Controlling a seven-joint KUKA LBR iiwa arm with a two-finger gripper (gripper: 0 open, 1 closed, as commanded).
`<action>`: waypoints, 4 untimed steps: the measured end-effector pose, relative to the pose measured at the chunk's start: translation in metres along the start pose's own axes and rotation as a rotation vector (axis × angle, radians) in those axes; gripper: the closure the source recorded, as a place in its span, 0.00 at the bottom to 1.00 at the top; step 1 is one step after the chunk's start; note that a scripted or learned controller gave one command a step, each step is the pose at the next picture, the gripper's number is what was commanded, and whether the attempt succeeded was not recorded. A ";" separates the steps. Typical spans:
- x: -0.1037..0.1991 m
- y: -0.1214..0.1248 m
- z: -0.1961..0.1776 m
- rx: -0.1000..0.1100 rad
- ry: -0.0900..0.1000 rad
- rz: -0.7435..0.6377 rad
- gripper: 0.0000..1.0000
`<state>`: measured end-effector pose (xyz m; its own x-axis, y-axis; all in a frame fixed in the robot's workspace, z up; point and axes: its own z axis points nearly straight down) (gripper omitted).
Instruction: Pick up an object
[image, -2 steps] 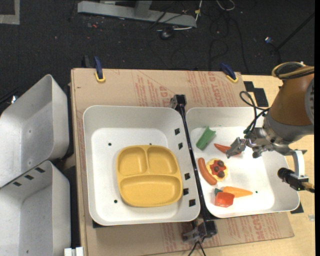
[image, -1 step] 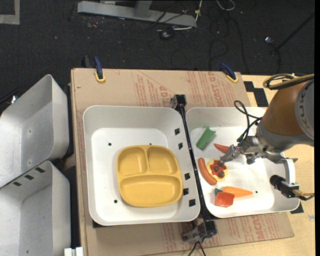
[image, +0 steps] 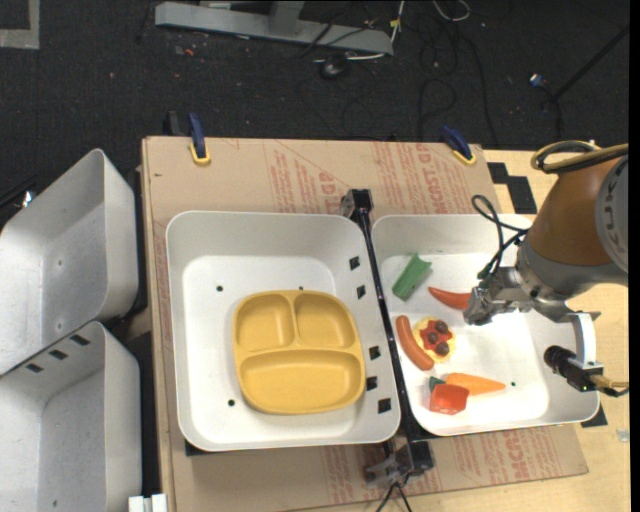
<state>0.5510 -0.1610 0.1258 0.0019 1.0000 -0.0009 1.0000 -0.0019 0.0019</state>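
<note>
Plate (image: 298, 352), yellow and divided, lies in the left bin (image: 190, 330). Right bin (image: 520, 405) holds a sausage (image: 410, 343), green block (image: 411, 277), pizza slice (image: 436, 339), red pepper (image: 450, 297) and carrot (image: 472, 382). Gripper (image: 480, 308) hovers beside the pepper; whether its jaws are open, I cannot tell.

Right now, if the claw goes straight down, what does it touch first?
Probably the curved red chili pepper, just left of the claw; otherwise the white bin's floor. Depth is unclear.
</note>
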 end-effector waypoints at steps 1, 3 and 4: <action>-0.009 0.007 -0.056 -0.004 -0.002 -0.003 1.00; -0.012 0.012 -0.144 -0.002 -0.001 -0.004 1.00; 0.036 0.017 -0.130 0.003 0.002 -0.009 1.00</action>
<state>0.5677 -0.1248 0.2554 -0.0068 1.0000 0.0016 1.0000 0.0068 -0.0007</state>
